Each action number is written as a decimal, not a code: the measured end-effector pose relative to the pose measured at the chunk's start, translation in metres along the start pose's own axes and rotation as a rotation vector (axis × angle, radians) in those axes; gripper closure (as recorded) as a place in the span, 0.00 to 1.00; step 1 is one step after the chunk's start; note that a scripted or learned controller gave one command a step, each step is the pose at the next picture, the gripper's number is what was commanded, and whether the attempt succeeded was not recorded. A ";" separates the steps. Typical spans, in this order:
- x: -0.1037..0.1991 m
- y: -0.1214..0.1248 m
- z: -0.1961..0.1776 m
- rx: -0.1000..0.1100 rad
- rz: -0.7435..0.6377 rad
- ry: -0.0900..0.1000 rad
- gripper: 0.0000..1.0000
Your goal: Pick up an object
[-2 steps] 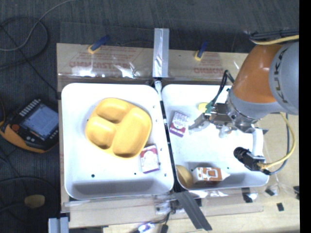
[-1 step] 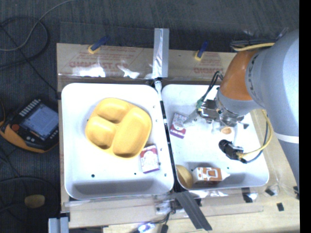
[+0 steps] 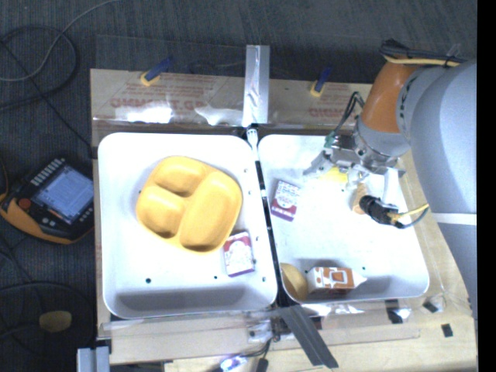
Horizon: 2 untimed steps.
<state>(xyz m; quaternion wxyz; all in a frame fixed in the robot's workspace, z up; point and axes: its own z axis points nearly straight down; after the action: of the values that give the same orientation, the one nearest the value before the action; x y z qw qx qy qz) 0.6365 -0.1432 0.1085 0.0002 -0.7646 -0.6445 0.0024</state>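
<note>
Pincer (image 3: 346, 163) low over right bin (image 3: 411, 285), grip state unclear. Carton (image 3: 335, 278) nearer camera, long axis left-right. Card (image 3: 285, 200) left of pincer, upright.

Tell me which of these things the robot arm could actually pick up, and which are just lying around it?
For the job:
- yellow bun-shaped toy and small pink carton in the left bin
- purple-and-white packet, orange box and brown round thing in the right bin
- gripper

Lying about:
- handheld controller
- cables
- blue-and-yellow clamps
</note>
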 end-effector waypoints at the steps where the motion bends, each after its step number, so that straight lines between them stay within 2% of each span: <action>1: -0.028 0.033 0.021 0.015 -0.135 0.005 0.00; 2: -0.030 0.032 0.013 0.020 -0.136 -0.003 1.00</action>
<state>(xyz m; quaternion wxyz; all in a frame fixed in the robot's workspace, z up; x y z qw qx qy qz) 0.6630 -0.1786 0.0959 0.0070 -0.7191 -0.6948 0.0101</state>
